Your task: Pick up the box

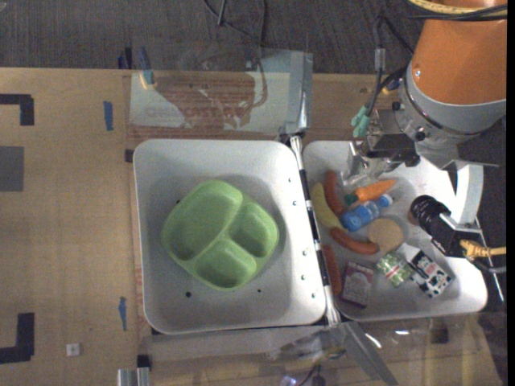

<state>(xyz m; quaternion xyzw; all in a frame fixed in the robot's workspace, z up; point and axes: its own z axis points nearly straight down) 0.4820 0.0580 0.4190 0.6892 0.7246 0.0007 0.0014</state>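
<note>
Two boxes lie in the right bin (475, 296). A small dark maroon box (356, 284) rests flat near the bin's front left corner. A black-and-white carton (429, 273) sits towards the front right. My gripper (360, 167) hangs over the back of the same bin, above an orange carrot (375, 190) and a red sausage (334, 188). It is well behind both boxes and touches neither. Nothing is seen held in it.
The right bin also holds a banana (323, 205), a blue bottle (361, 215), a round tan cookie (385, 233), two more sausages (354, 243) and a green packet (393, 268). A green divided plate (221, 233) lies in the left bin (153, 175).
</note>
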